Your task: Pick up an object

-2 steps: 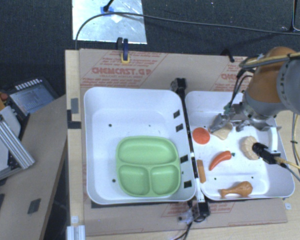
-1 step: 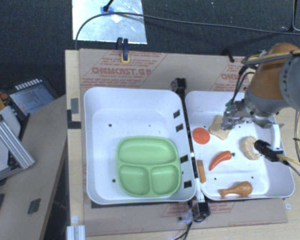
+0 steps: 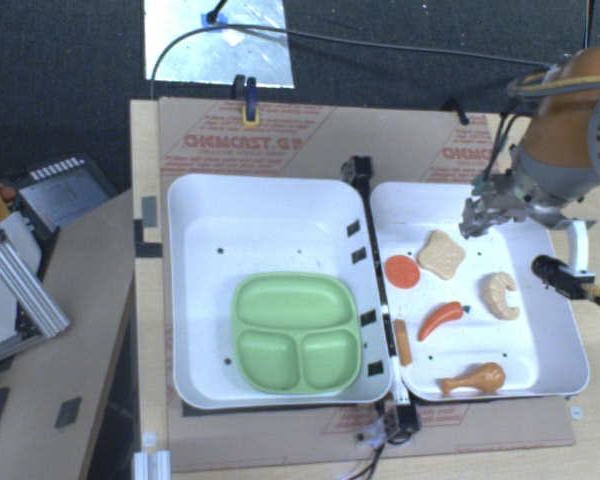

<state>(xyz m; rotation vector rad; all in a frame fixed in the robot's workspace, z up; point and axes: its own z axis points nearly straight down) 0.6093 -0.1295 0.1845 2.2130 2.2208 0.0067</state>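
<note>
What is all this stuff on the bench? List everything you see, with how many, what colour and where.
Bins: two, white, side by side on the bench.
Divided tray: one, light green, in the left bin, near its front.
Tomato slice: one, red, right bin, by its left wall.
Bread piece: one, tan, right bin, middle.
Chilli pepper: one, red, right bin, below the bread.
Cashew-like piece: one, beige, right bin, right side.
Drumstick: one, orange-brown, right bin, front.
Small stick: one, orange, right bin, left edge.
Arm: one, grey with orange band, upper right.
Gripper: one, dark, above the right bin's back.
</note>
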